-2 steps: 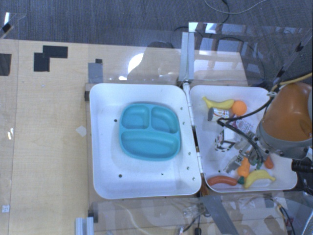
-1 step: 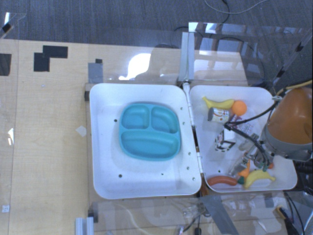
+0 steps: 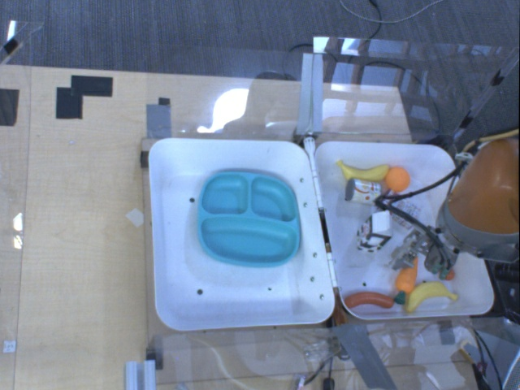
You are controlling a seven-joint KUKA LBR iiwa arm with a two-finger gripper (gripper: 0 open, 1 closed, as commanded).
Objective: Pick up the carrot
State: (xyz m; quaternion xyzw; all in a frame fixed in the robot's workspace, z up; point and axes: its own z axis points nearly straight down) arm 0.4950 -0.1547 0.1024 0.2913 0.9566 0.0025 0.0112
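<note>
Table: pale wooden surface carrying two shallow white bins side by side.
Left bin: white plastic, holding a light blue three-compartment plastic plate at its centre.
Right bin: white plastic, with the toy food.
Arm: grey with an orange band, entering from 3 o'clock.
Tool: low over the right bin, towards 5 o'clock; whether it is open or closed cannot be told.
Carrot: small orange toy carrot, at 5 o'clock in the right bin, just beside the tool.
Neighbours: yellow toy banana touching it, red toy sausage at 6 o'clock, second yellow banana and orange ball at 12 o'clock.
</note>
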